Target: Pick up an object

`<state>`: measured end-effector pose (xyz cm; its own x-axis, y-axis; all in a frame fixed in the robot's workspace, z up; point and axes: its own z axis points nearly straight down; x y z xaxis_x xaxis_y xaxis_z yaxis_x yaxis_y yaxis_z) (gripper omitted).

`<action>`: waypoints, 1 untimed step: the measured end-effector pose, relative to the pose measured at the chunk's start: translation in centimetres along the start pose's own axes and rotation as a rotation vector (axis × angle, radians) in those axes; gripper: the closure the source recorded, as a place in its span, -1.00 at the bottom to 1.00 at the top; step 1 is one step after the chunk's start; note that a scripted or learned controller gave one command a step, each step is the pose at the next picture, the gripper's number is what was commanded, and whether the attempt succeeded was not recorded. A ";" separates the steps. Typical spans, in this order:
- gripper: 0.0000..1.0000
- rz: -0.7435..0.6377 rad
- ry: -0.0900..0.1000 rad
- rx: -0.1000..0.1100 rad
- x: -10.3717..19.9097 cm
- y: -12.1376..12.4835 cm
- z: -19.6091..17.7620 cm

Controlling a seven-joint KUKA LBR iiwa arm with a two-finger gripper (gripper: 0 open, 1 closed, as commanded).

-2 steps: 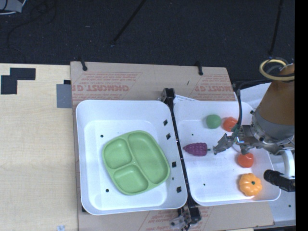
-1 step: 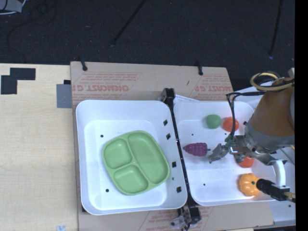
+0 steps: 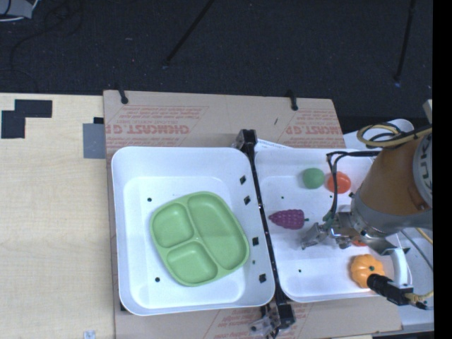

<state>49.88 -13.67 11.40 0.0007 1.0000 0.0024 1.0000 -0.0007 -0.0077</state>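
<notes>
Hand (image 3: 314, 237) low in right bin (image 3: 296, 277), fingers apart, clamped on nothing; purple grapes (image 3: 287, 219) just up-left of fingertips, long axis running left-right

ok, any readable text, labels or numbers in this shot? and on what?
"CHEMCAST GP": red print on the brown protective sheet under the bins, left of centre, seen upside down and mirrored; letters partly blurred, so a best reading.
Same red print again on the sheet's right part; too blurred to confirm.
Red print fragments on the sheet's front edge: not readable.
No text readable on the white bins, green divided plate or toy foods.
</notes>
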 end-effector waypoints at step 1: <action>-1.00 0.000 -0.001 -0.004 0.1 0.0 2.8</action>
<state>49.86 -13.59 8.65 0.0009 1.0000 0.0014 1.0000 -0.0009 -0.0038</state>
